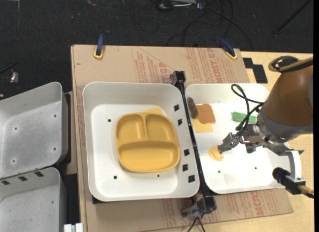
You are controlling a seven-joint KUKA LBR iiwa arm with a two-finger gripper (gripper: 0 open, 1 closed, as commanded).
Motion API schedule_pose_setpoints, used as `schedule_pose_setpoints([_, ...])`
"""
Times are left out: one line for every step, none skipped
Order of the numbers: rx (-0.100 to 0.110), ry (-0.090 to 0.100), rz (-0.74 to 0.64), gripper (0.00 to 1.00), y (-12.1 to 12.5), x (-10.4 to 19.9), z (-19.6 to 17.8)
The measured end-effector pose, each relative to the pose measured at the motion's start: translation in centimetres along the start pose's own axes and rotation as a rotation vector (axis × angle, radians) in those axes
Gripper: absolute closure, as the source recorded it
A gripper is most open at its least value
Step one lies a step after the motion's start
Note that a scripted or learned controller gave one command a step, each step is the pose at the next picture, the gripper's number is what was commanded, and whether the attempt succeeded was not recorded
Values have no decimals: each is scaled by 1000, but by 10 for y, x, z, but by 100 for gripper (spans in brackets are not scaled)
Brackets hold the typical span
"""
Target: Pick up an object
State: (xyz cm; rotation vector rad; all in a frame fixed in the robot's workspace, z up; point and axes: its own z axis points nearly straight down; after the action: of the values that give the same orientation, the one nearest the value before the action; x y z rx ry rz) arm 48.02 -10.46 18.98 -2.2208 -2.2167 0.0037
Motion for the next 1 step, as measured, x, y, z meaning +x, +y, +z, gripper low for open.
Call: schedule_pose_setpoints([1, 1, -1, 0, 7, 8, 57])
